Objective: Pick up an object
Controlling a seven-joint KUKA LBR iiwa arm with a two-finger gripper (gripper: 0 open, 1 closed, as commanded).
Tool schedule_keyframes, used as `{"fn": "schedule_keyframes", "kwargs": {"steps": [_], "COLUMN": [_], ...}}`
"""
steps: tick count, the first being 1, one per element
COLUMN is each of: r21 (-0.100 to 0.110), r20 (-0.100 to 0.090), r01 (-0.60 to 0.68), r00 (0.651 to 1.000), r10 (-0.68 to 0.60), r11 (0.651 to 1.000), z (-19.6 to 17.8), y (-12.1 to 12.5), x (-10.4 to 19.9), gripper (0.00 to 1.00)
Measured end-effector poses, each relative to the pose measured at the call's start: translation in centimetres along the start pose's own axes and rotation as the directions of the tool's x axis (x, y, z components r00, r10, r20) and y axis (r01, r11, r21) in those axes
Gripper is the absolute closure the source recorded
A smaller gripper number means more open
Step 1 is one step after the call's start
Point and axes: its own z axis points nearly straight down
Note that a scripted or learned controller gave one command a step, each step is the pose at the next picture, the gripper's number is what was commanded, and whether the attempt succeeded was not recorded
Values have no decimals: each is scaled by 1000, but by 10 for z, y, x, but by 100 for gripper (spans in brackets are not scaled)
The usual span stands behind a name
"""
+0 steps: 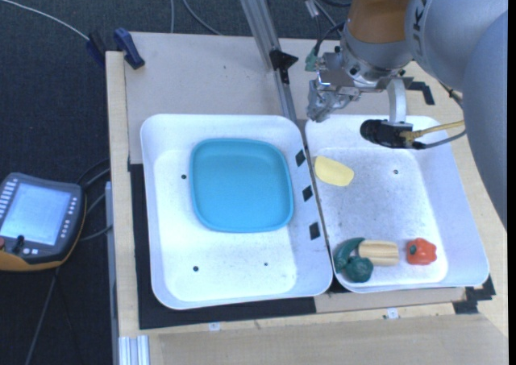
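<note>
End effector (320,107) over right bin's (455,218) far rim — finger state unclear — yellow piece (334,172) just below.

Part of "KUKA" lettering on arm (451,25)

Turquoise plate (241,184) in white bin (161,218); yellow piece (333,171); red pepper (420,251).
</note>
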Motion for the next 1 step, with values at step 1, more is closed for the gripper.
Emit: {"fn": "schedule_keyframes", "kwargs": {"steps": [1], "r21": [1], "r20": [0], "r01": [0], "r00": [1000], "r10": [0], "r11": [1000], "z": [-1], "y": [5], "x": [61], "gripper": [100]}}
